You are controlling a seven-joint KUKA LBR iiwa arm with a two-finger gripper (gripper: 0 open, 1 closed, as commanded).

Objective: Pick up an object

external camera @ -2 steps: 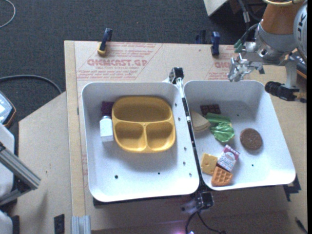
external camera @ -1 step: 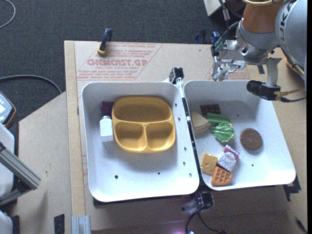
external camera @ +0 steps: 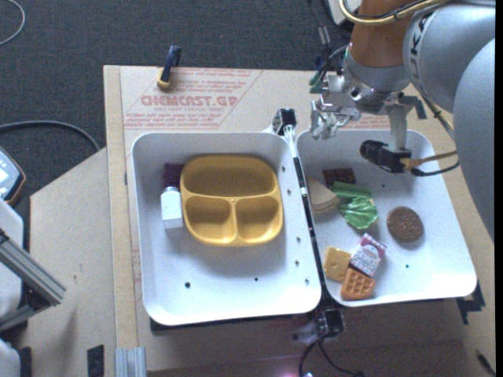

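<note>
My gripper (external camera: 328,124) hangs over the far left corner of the right bin (external camera: 440,187), raised above its floor, open, with nothing between the fingers. Below and in front of it lie the toy foods: a dark brown square (external camera: 339,176), a tan bread slice (external camera: 319,197), a green leaf (external camera: 358,210), a round brown cookie (external camera: 405,224), a yellow cheese wedge (external camera: 337,262), a small red and white carton (external camera: 368,255) and an orange waffle (external camera: 358,284).
The left bin (external camera: 196,289) holds a yellow divided plate (external camera: 232,199), a small white bottle (external camera: 172,207) and a dark purple piece (external camera: 173,171). A black cylinder with a yellow cable (external camera: 385,155) sticks out under the arm. A yellow and blue tool (external camera: 168,67) lies behind the bins.
</note>
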